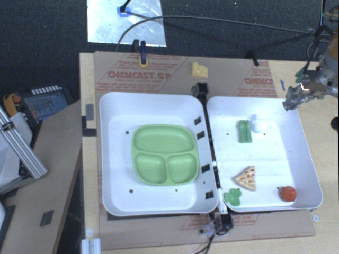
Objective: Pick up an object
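Gripper (294, 98): above the right bin's (307, 157) far right corner, holding nothing; finger state cannot be told. Nearest candidate, green block (244, 130) (far centre of that bin), judged light, rigid; grasp across its narrow width. Cardboard (159, 67) beneath reads "CHEMCAST GP".

Red print reads "CHEMCAST GP" on the brown board (175, 67) behind the bins, once at left, again at right, partly cut off.
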You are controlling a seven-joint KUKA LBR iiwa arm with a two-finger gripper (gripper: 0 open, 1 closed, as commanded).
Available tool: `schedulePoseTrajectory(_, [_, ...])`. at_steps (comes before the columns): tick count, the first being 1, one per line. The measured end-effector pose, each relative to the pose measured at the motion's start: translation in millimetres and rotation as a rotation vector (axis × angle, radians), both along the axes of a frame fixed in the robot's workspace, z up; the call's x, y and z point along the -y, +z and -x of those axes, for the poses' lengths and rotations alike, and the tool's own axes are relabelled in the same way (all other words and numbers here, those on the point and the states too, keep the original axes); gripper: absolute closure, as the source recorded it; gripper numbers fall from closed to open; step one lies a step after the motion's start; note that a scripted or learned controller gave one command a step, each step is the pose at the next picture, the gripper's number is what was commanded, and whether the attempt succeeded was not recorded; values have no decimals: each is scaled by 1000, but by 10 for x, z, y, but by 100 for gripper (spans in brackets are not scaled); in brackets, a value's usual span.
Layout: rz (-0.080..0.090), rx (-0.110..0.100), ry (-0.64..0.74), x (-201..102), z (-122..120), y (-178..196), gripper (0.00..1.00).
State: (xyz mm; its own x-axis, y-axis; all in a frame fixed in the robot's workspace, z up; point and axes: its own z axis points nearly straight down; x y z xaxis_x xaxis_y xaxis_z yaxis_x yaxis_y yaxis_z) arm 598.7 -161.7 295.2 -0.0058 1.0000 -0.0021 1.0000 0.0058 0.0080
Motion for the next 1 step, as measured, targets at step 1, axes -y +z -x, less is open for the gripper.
schedulePoseTrajectory(1, [-3, -6, 4, -602, -58, -151, 100])
